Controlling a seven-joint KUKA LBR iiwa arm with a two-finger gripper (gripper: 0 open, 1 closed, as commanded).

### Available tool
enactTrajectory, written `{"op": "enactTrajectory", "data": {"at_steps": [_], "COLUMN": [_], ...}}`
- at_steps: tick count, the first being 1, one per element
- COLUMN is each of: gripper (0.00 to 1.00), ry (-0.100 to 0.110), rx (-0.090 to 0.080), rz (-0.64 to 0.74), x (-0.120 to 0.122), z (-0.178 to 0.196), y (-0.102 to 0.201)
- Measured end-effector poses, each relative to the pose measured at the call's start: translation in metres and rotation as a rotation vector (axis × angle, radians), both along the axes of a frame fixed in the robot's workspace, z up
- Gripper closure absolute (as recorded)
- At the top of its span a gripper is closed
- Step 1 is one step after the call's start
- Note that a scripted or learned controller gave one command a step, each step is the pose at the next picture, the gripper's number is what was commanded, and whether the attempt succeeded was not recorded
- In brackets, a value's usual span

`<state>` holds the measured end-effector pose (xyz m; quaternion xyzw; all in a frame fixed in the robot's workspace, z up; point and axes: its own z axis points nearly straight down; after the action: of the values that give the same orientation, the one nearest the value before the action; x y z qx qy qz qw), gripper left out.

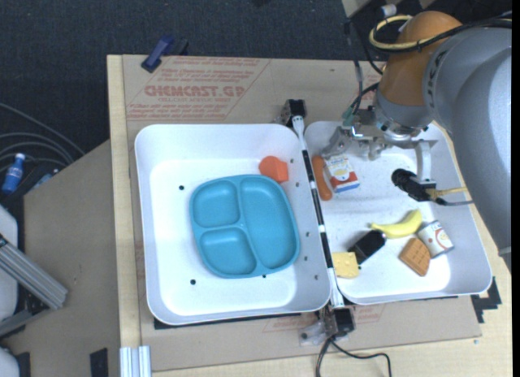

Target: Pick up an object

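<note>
Nearest the lens, at the right bin's (455,286) front edge, lie a yellow cheese-like square (345,265), a black rectangular block (368,245), a tan biscuit-like piece (415,257) and a small can (438,238), with a yellow banana (399,226) just behind. Farther back the gripper (355,145) hangs over a small red-and-white carton (341,171) near that bin's back-left corner; whether it grips anything cannot be told. Across the divider, a blue sectioned plate (244,225) fills the left bin's (162,148) middle, an orange lump (275,168) by its back-right edge.

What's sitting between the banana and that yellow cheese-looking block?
In the camera view, a small black object lies between the banana and the yellow block, touching or nearly touching both.
</note>
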<state>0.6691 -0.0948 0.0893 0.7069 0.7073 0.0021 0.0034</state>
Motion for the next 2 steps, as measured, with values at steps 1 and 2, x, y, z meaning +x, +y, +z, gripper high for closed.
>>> {"op": "enactTrajectory", "data": {"at_steps": [1,2], "gripper": [0.00,0.00], "ry": [-0.003,0.000], "rx": [0.000,0.000], "rz": [-0.002,-0.001], "x": [-0.0037,-0.0004], "z": [0.0005,-0.0004], "y": [0.0003,0.0025]}}
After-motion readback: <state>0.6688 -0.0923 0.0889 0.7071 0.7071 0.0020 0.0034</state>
